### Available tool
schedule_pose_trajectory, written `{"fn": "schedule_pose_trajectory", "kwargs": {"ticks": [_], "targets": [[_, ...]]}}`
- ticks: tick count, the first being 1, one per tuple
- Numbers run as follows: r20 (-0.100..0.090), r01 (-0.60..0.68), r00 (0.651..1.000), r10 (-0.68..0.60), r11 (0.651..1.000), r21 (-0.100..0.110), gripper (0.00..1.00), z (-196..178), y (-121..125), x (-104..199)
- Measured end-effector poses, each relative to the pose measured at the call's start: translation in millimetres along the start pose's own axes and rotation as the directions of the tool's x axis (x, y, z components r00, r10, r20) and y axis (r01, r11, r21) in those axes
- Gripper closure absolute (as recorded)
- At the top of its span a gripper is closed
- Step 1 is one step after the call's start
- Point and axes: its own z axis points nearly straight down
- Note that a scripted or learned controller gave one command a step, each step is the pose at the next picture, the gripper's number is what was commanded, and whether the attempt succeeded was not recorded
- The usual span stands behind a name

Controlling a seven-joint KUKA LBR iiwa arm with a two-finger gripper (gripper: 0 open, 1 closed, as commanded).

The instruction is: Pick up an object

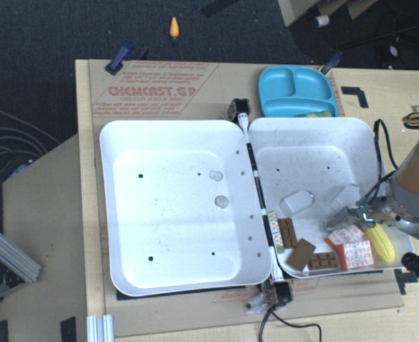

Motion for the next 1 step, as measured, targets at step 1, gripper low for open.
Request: {"fn": "schedule_pose_trajectory", "kwargs": {"ticks": [1], "targets": [[0.014, -0.006, 1.000, 0.006, 1.000, -0.008, 1.00, -11.7, 0.2, -5.8]]}}
